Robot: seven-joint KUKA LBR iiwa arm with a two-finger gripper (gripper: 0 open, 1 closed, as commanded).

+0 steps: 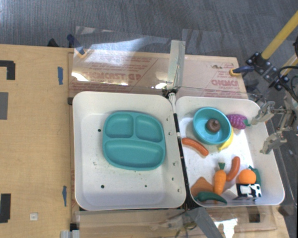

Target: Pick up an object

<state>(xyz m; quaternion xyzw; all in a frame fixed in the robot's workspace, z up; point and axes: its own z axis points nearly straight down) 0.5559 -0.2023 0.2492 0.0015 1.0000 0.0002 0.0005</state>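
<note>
The right bin [272, 166] holds several small toys: a teal bowl [211, 125] with a brown piece inside, a purple toy [237, 120], an orange sausage [194, 146], a carrot [220, 179], an orange ball [246, 175] and a black-and-white block [248, 191]. My gripper [266, 130] hangs over the right bin's right rim, to the right of the purple toy. Its two metal fingers are spread apart and nothing sits between them.
The left bin [84, 153] carries a teal divided plate [133, 140]. A clear plastic sheet [126, 61] stands behind the bins. An orange wedge [201, 185] and a green pod [209, 197] lie at the right bin's front left. Cables and a yellow bar [284, 33] crowd the far right.
</note>
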